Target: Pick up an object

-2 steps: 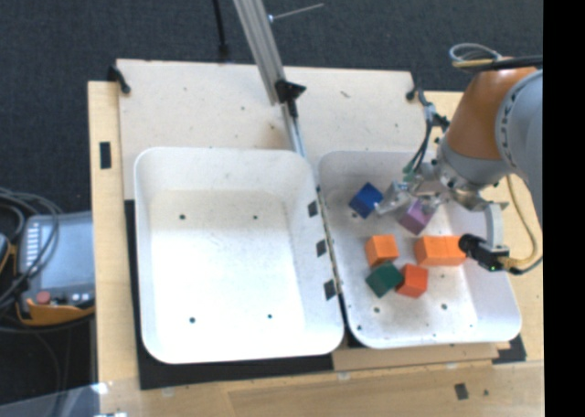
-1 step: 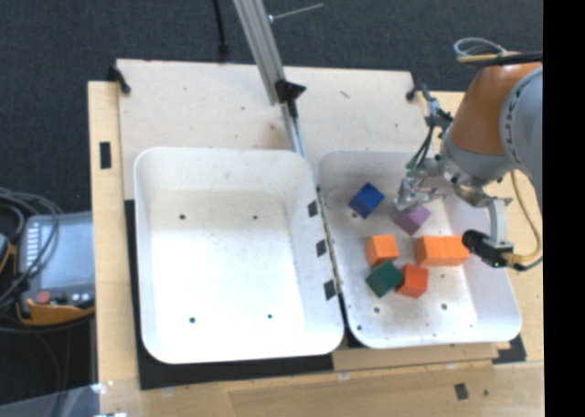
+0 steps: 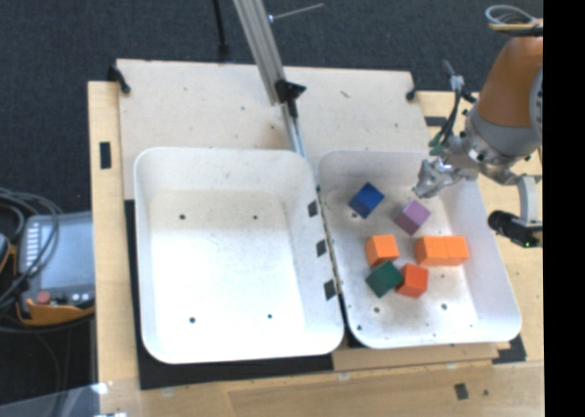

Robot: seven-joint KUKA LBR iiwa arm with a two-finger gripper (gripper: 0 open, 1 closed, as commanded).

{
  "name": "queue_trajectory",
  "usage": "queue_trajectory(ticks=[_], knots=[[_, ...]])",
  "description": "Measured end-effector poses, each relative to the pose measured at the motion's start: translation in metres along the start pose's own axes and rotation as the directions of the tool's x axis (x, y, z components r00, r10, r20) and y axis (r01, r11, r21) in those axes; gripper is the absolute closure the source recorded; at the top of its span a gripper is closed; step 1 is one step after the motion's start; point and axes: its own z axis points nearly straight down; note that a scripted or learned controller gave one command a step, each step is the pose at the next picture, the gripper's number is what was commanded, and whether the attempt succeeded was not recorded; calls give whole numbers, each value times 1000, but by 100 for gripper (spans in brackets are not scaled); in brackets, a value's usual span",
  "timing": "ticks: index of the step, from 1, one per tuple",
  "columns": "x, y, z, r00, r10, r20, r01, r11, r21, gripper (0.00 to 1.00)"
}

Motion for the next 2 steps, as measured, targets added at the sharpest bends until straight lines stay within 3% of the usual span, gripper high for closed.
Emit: queue_trajectory(ticks=[1, 2], knots=[[-1, 1, -21, 1000, -5, -2, 5, 1000, 3, 100], [61, 3, -25, 1000, -10, -3, 10, 1000, 7, 100]])
